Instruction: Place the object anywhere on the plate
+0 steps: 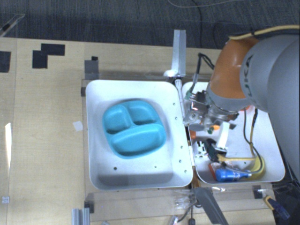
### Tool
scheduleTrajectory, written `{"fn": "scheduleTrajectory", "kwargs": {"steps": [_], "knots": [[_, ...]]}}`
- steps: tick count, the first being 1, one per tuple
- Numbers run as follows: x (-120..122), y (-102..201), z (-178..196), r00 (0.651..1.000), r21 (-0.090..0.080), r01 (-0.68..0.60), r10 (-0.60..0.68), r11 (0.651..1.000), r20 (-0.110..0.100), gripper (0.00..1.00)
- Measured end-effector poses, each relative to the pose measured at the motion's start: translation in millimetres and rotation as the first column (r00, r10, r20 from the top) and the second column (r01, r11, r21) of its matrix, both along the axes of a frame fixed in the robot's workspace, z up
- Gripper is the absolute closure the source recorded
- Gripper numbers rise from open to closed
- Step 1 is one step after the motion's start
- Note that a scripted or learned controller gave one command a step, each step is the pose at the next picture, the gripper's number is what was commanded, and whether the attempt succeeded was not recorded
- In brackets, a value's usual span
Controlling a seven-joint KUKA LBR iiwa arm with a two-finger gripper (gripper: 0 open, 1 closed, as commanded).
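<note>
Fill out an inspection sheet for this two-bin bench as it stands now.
Surface: pale wooden bench bearing two shallow white bins, left bin and right bin.
Job's things: blue three-compartment plastic plate lies in the left bin, nothing on it.
Clutter: blue and orange object, yellow object and small dark pieces in the right bin.
Grippers: gripper low over the right bin; grasp unclear.
Cables: black cable along the wrist; thin wire on the floor.
Surroundings: dark carpet.
</note>
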State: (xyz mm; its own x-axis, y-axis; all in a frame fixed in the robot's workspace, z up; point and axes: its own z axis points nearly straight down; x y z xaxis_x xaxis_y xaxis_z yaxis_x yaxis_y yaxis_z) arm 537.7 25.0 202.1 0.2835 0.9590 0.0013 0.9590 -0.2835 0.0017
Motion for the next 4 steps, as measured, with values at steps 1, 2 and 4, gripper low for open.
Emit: {"fn": "scheduleTrajectory", "kwargs": {"steps": [1, 2, 4], "knots": [[76, 38, 90, 0.989, -0.002, -0.149, 0.149, 0.989, 0.003, 1.0], [101, 50, -1, 0.993, -0.001, -0.116, 0.116, 0.993, -0.002, 1.0], [41, 125, -77, 0.914, 0.003, 0.406, -0.406, 0.914, 0.0, 1.0]]}}
